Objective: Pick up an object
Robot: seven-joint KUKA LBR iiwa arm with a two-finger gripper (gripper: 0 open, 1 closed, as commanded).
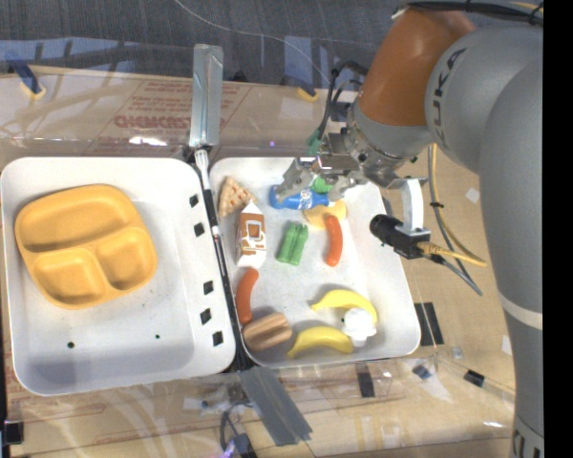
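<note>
- Right bin (393,284), centre-right of frame: two bananas (344,303), two sausages (333,239), one green block (292,242).
- Pincer (310,181) over blue toy (301,198) at bin's top; grip unclear.
- Toy's long axis across frame.

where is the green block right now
The green block lies in the right bin, near its middle, between the small milk carton on its left and the orange sausage on its right.
</note>
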